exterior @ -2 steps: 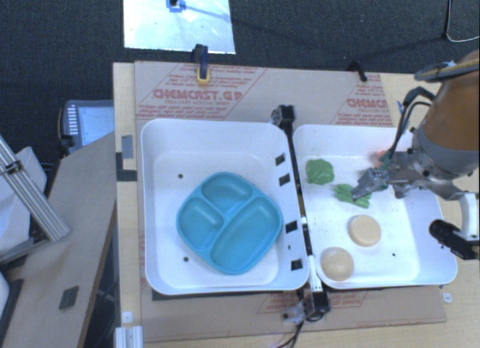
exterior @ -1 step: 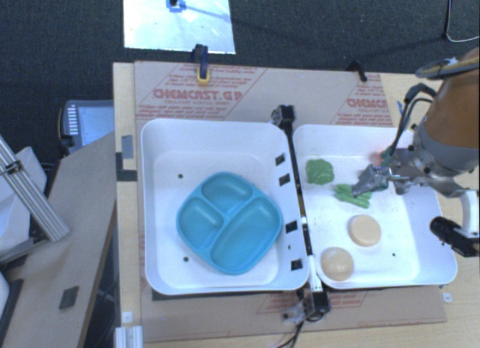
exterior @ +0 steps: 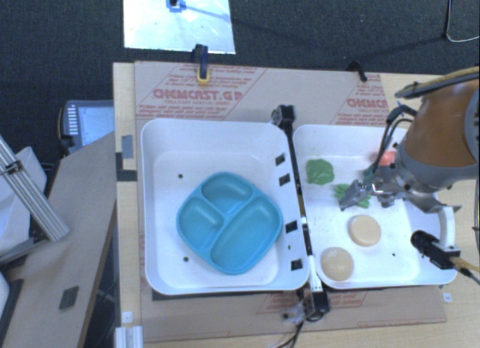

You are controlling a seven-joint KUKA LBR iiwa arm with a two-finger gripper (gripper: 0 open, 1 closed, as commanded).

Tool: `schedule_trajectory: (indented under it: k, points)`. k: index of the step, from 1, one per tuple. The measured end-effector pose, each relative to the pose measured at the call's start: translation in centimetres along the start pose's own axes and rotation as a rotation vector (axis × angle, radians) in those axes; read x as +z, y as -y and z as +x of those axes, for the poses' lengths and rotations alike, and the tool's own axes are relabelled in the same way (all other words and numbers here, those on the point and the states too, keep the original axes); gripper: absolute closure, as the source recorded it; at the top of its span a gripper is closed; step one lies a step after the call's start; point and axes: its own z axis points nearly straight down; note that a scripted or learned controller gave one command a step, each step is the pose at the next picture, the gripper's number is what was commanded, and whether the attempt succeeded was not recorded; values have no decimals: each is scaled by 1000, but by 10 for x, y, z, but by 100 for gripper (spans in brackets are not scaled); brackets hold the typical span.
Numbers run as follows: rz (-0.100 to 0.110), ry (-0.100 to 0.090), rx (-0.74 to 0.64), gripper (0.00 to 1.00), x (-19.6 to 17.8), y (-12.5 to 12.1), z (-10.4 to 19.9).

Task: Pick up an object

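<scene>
So the bench (exterior: 126,189) is a pale wood top with a cardboard sheet (exterior: 225,91) laid over it, red "CHEMCAST GP" print showing along the far edge, and a yellow clamp (exterior: 203,75) sits on that edge. The floor around it is dark carpet (exterior: 60,24), and a shiny square sheet (exterior: 178,9) lies on it beyond the bench.

The two white bins sit side by side on the cardboard. The left bin (exterior: 161,151) has a blue plate (exterior: 229,221) with compartments, sitting a bit rotated, roughly in the middle. The right bin (exterior: 337,138) holds all the small stuff: a green lump (exterior: 320,172) near its far left, a tan disc (exterior: 364,230) in the middle, a second tan disc (exterior: 337,262) nearer the front left corner, and a small green piece (exterior: 363,198).

The arm (exterior: 442,140) comes in from the right, bent low over the right bin. Its gripper (exterior: 351,198) points left and down, right at that small green piece and just beyond the first tan disc. Can't tell if the claw is open or closed from this angle, or whether it actually has anything.
</scene>
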Motion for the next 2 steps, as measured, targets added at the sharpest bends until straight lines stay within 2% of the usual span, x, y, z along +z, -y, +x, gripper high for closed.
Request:
schedule_trajectory:
  k: [1,2]
  points:
    - [-1,0,1,0,48,-6,-7]
    - [-13,5,0,0,96,-8,-9]
